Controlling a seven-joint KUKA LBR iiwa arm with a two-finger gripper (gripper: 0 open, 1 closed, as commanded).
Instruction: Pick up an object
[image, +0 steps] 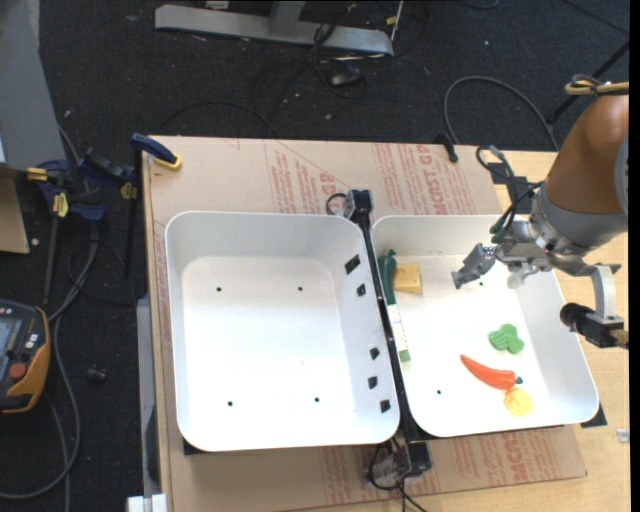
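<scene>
hovering over the upper part of the right bin (575, 385), the gripper (478, 265) points toward the bins' shared divider, and whether it is spread or closed i cannot tell; nothing shows in its grip. just left of it, near the divider, sits a yellow block (407, 279) with a green piece (387, 268) touching its left side. below the gripper, well apart from it, a green toy (507, 339) lies on the bin floor. below that lies an orange carrot (488, 372), slanting down to the right, and a yellow toy (518, 402) sits just beside the carrot's lower end, near the bin's front wall. none of these touch the gripper.

behind the gripper the grey wrist rises into the arm (590, 170), whose orange band fills the upper right. a dark bracket (598, 322) hangs off the arm over the bin's right rim.

the left bin (190, 240) stands beside the right one, their walls meeting at a black strip (385, 320) running front to back. both bins rest on a brown board (280, 170) covering the tabletop. a blue and yellow clamp (157, 151) grips the board's far left corner. left of the board, more clamps (75, 185) and cables lie on dark floor, with an orange and black controller (20, 355) at the left edge.
</scene>
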